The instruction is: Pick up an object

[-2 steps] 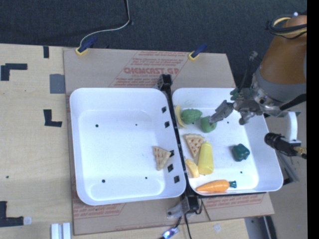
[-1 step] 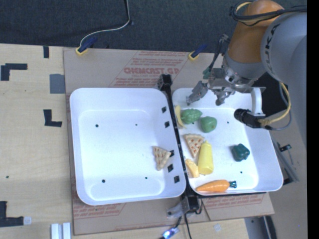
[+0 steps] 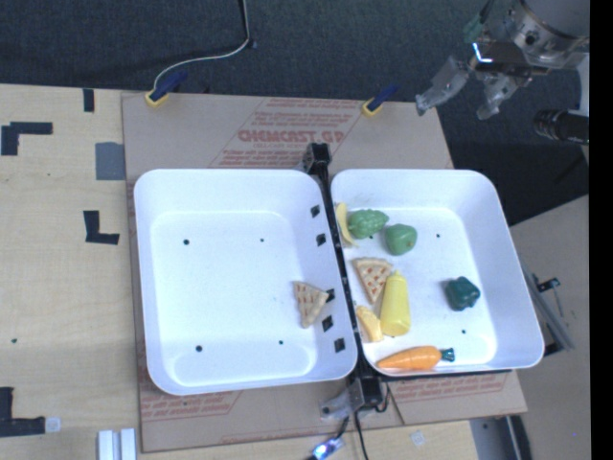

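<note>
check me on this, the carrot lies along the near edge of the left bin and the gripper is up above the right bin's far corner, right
Not quite. The carrot lies along the near edge of the right bin, not the left bin, as the camera view shows. The rest stands: the gripper is up above the right bin's far corner.
</note>
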Robot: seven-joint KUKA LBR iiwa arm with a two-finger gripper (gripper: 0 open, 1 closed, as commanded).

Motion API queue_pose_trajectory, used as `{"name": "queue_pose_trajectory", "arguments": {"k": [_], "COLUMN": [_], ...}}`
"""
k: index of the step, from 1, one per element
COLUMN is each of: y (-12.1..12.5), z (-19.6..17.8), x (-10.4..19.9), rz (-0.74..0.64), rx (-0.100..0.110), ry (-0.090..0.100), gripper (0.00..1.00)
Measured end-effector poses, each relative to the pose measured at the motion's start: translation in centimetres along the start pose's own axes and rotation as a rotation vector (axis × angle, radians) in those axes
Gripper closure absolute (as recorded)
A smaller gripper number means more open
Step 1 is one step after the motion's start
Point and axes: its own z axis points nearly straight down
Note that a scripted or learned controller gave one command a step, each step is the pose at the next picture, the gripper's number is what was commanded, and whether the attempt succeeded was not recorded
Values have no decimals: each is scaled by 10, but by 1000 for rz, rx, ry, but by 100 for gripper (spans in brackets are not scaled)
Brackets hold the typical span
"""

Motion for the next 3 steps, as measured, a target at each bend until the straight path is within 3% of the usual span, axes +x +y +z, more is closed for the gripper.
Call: {"name": "queue_pose_trajectory", "arguments": {"k": [1, 2, 3], "y": [-1, -35, -74], "z": [1, -138, -111], "x": [1, 11, -16], "rz": [-1, 0, 3], "rx": [18, 2, 21], "ry": [1, 2, 4], "gripper": [100, 100, 100]}}
